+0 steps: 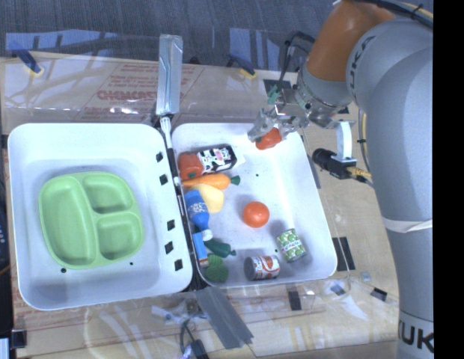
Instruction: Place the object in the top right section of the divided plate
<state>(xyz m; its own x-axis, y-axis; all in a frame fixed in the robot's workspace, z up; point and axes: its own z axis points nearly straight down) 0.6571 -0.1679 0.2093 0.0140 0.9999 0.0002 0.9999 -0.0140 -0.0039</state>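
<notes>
the grey arm reaches over the right bin, while the green divided plate lies in the left bin. the gripper is clenched on a small red toy held above the bin's far corner. it looks light, hard and smooth, so a grip across its middle seems safest. its shape is partly hidden by the fingers.

The big grey metal arm has smooth, round links and a wide orange band above the wrist. Thin black cables run over this band. Dark "KU" letters are printed low on the grey body.
</notes>
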